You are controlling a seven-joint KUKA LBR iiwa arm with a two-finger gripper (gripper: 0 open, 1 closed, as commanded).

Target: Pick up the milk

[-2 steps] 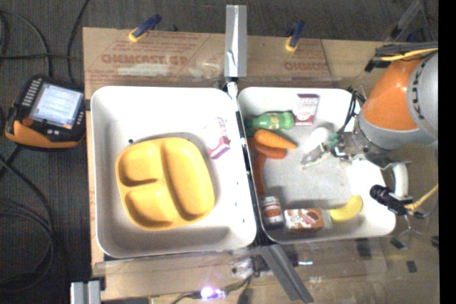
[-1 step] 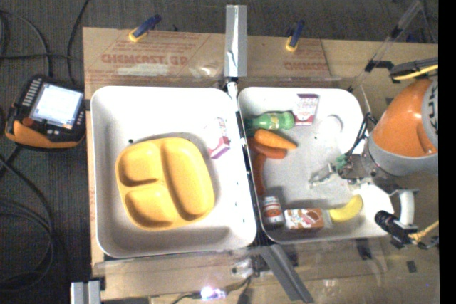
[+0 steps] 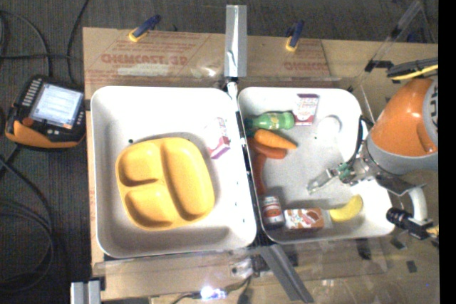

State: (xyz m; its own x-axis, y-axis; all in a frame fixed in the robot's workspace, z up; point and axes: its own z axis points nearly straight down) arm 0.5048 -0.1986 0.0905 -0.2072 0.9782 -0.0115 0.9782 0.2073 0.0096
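A small white carton with a pink and purple label, which I take for the milk (image 3: 307, 109), stands near the far wall of the right bin (image 3: 356, 114). A similar small white and pink carton (image 3: 220, 144) lies in the left bin (image 3: 107, 124) beside the yellow plate. My gripper (image 3: 318, 183) hangs low over the bare middle of the right bin, reaching in from the right under the orange wrist band (image 3: 402, 132). It is well short of the milk, nearer the front, and touches no object.
In the right bin, a green bottle (image 3: 269, 122) and a carrot (image 3: 273, 142) lie at the far left. A can (image 3: 271, 210), a small box (image 3: 305, 218) and a banana (image 3: 347, 210) lie along the front wall. A yellow divided plate (image 3: 165, 180) sits in the left bin.
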